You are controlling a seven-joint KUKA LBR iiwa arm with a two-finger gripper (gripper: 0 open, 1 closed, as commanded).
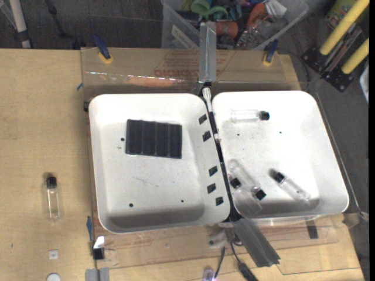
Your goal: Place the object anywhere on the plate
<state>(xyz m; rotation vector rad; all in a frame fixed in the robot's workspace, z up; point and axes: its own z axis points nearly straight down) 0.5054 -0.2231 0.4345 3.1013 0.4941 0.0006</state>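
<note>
Pale wooden surface (35, 127) runs under everything, with a dark floor behind its far edge. Near the left edge of the surface, outside the bins, a clear vial with a black cap (53, 196) lies alone, cap pointing away from the camera.

Next comes the left bin (111, 209), shallow and white. A black ridged plate (154, 138) lies flat in its far-left part, apart from the bin walls, with nothing on it. A few small dark specks dot the bin floor around it. A blue clamp (104, 54) grips the clear sheet behind this bin.

A dark divider with black tabs (211, 154) marks where the two bins meet, and a grey metal bar (207, 48) stands up at its far end. Behind that, off the surface, a clear tub of colourful objects (234, 7) sits on the floor.

The right bin (328, 151) holds the capped vials. One vial (249, 116) lies near its far edge, cap to the right. What looks like a pair of vials (245, 185) lies close together near the divider, though glare makes their outlines hard to read. Another vial (290, 184) lies towards the near-right corner, well apart from the plate. Yellow foam tubes (351, 19) lean beyond the far-right corner.

Whether the end effector is released or clenched cannot be told.
</note>
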